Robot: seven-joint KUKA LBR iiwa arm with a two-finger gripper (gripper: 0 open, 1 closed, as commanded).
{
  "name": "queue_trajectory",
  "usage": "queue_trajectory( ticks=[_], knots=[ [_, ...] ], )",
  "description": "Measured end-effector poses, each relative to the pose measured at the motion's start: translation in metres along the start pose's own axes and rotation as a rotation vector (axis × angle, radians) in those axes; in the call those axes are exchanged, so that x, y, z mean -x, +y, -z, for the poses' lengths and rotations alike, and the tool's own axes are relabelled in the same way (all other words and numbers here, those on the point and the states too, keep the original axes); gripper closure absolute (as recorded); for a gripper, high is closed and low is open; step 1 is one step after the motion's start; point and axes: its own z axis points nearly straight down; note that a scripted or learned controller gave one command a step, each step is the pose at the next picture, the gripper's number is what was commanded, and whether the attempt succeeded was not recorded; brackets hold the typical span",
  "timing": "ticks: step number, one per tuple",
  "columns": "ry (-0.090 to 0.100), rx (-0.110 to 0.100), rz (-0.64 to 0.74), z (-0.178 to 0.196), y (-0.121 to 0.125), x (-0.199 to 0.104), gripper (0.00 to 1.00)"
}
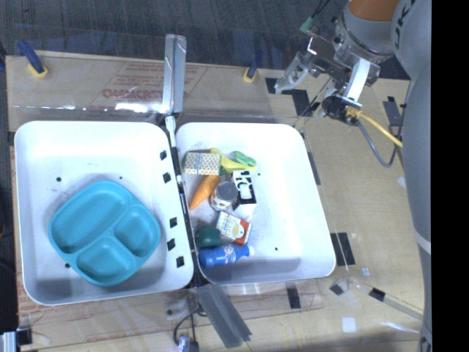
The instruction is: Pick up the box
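In the right bin, by the divider, a small box with unreadable print lies at the far end of a clutter of items. Beyond the bin's far right corner hangs the gripper, its grip indiscernible, arm slanting in from the right.

Small pale patterned box lying flat in the right bin, upper left, touching the carrot.
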Motion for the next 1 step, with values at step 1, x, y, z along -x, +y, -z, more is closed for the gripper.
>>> queue_trajectory(
  ticks=[1],
  knots=[
    [0.0, 0.001, 0.014, -0.1261, -0.0785, -0.0088, 0.0]
  ],
)
